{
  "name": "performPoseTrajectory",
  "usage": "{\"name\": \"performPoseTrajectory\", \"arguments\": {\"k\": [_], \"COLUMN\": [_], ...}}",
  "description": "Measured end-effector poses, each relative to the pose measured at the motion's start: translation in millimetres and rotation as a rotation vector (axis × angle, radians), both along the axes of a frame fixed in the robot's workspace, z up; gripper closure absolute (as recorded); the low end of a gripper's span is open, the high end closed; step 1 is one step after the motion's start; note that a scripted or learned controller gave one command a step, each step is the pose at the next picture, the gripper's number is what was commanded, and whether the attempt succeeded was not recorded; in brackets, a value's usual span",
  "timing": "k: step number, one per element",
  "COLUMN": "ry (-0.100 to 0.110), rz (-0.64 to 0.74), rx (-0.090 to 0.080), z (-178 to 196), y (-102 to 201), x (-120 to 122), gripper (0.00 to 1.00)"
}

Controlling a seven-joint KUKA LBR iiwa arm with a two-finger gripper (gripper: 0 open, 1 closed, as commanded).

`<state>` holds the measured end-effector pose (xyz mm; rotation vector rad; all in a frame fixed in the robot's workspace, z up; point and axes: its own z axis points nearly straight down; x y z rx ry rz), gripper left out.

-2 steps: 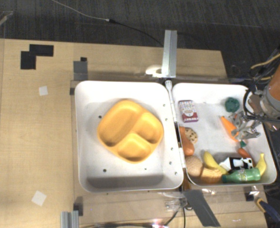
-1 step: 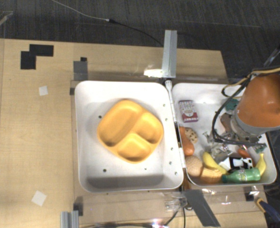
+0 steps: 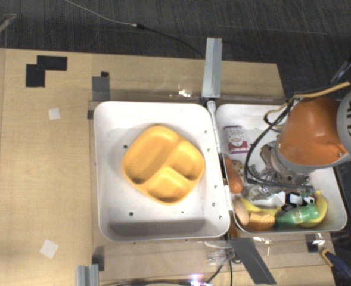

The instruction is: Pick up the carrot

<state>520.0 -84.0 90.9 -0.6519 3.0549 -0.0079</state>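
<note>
My arm hangs over the right bin, the carrot lying just off to the side of my wrist.

The slim orange carrot (image 3: 233, 177) lies along the left wall of the shallow white right-hand bin (image 3: 342, 219), and my two-finger gripper (image 3: 275, 186) sits just beside it toward the bin's middle, buried under the orange band and cables — whether it is parted or closed I cannot tell, and nothing shows it touching the carrot. Around it I count one small red-and-white packet (image 3: 236, 139) near the far wall, one yellow plastic banana (image 3: 255, 207), one tan bread-like piece (image 3: 260, 221), and one green toy piece (image 3: 294, 217) along the near wall. The shallow white left-hand bin (image 3: 112, 219) holds one thing — a yellow three-compartment plastic tray (image 3: 163, 163), sitting near its centre.
</note>
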Motion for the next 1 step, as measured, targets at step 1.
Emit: {"name": "performPoseTrajectory", "arguments": {"k": [1], "ry": [0.008], "rz": [-0.191], "rx": [0.004], "z": [-0.7], "y": [-1.7], "x": [2.3], "gripper": [1.00]}}
